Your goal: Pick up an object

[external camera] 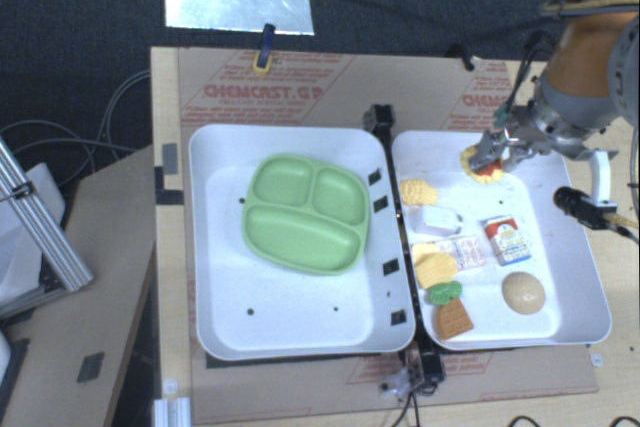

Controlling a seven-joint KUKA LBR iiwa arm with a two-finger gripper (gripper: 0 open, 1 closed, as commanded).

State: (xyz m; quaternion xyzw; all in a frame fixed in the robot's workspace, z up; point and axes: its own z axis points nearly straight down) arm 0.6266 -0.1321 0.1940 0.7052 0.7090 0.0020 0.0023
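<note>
— Gripper (490,155) sits low in the right bin (575,245), right over the yellow and red toy (482,167); we can't tell how its jaws stand.

— Then we judge we're at the grasp: next, close firmly and lift straight.

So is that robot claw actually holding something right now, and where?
It cannot be told. The gripper sits right over a yellow and red toy in the right bin, but the grip itself is not visible.
</note>
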